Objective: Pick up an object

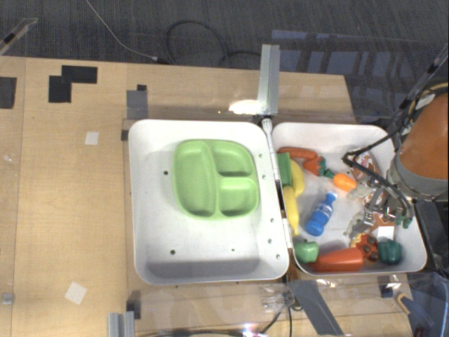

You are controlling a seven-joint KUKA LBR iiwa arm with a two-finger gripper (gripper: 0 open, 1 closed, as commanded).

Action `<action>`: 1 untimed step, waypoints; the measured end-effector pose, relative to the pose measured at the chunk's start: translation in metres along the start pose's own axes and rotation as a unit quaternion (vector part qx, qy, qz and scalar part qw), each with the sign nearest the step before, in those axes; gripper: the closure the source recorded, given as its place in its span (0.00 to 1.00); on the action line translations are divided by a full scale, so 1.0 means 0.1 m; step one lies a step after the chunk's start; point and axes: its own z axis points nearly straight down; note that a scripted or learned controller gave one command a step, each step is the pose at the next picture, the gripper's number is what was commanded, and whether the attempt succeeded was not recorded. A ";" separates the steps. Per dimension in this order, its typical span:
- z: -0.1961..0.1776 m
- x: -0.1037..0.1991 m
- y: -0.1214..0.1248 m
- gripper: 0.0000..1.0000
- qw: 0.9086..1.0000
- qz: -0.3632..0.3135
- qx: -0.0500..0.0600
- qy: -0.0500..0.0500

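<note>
the gripper [368, 216] hangs low in the right bin [414, 258] - i cannot tell if its fingers are open. the blue bottle [320, 215] lies just left of it - not touching.

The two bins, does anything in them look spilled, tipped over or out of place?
Nothing stands out. The green divided plate lies flat in the left bin. The toys in the right bin, among them a blue bottle lying on its side, are loosely jumbled, and all sit inside the walls. The hand is low among them.
</note>
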 end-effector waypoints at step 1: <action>0.66 -0.31 0.48 0.00 0.999 -0.034 -0.002 -0.007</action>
